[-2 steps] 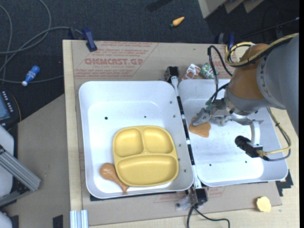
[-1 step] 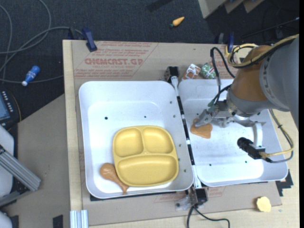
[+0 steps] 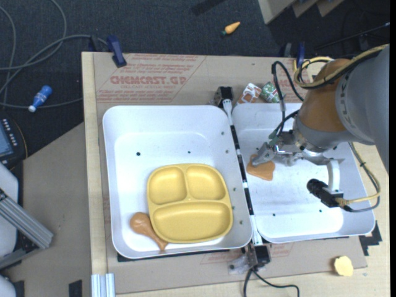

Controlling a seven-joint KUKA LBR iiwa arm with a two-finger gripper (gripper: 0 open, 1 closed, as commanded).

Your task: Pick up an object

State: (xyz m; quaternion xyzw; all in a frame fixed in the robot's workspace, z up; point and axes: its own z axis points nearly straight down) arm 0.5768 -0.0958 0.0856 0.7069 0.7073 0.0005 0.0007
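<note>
— Fingers of the grey two-finger gripper (image 3: 267, 155) reach down at the left part of the right shallow white plastic bin (image 3: 322, 224); can you tell how they stand?

— Roughly. They sit slightly apart, tips just above a flat orange-brown wedge-shaped piece (image 3: 262, 170), touching or nearly touching its upper edge (the view is too coarse to say which). I cannot see the piece between them.

— Where is that wedge relative to the right bin?

— Inside it, close against its left wall, about midway along that wall.

— And the arm?

— The grey KUKA arm with an orange band (image 3: 334, 107) comes over the right bin's far right corner, black cables looping around it.

— What lies beyond the bin's left wall?

— The left shallow white plastic bin (image 3: 124, 135), touching it side by side. It holds a yellow three-compartment plastic tray (image 3: 187, 203) and an orange drumstick-shaped toy (image 3: 146, 226) tucked against that tray's near-left corner.

— Anything near the right bin's front?

— A small yellow chunk (image 3: 343, 265) on the bench, just outside the bin's near right corner.
</note>
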